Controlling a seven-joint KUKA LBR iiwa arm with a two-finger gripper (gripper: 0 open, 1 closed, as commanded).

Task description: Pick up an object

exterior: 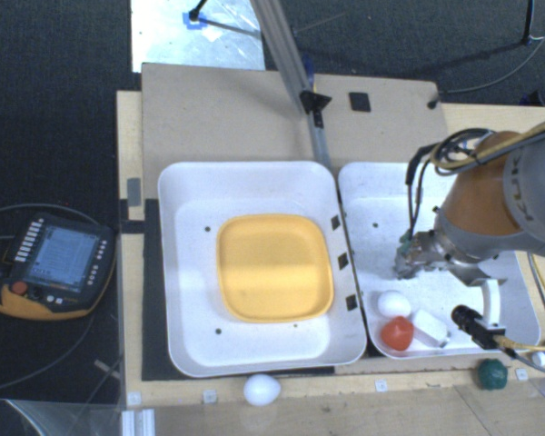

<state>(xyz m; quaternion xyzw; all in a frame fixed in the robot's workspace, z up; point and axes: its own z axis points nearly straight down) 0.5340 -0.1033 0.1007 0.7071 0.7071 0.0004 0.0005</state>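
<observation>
In the right bin, near its front edge, lie a white egg-shaped object, a red round object and a small white block. My gripper hangs low over the right bin, just above and slightly right of the white egg-shaped object. The grey wrist and orange band cover most of the gripper from this angle. Nothing can be seen held in it.
A yellow square plate lies in the left bin. Outside the bins, a white egg rests on the bench front and a green ball sits at the front right. A teach pendant lies far left.
</observation>
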